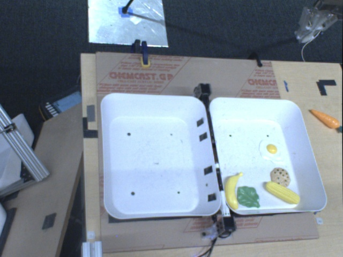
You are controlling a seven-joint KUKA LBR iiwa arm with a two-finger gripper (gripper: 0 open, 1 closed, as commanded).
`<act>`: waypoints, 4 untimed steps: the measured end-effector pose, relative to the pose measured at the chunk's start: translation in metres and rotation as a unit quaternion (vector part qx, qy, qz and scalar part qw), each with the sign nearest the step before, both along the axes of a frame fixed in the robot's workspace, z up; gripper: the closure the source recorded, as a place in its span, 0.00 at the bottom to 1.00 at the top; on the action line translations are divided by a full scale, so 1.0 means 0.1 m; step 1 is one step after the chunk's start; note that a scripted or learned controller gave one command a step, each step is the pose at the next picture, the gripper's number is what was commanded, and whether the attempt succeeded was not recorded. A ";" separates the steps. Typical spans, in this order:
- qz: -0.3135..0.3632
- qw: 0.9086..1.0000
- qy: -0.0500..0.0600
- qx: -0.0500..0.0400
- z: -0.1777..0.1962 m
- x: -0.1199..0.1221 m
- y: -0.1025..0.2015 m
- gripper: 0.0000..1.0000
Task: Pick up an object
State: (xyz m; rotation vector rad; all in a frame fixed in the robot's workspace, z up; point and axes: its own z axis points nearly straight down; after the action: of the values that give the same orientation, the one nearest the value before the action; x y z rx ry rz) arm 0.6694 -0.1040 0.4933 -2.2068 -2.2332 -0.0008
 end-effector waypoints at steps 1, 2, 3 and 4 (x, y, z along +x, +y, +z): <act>-0.001 1.000 -0.004 0.000 0.44 -0.01 1.00 1.00; -0.002 1.000 -0.001 -0.001 0.04 -0.01 1.58 1.00; -0.001 1.000 -0.003 0.000 0.13 -0.01 2.25 1.00; -0.001 1.000 -0.001 0.000 -0.01 -0.02 2.93 1.00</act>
State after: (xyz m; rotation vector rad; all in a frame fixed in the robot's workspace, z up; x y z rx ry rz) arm 0.6679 0.1894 0.4922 -2.2105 -2.2324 -0.0039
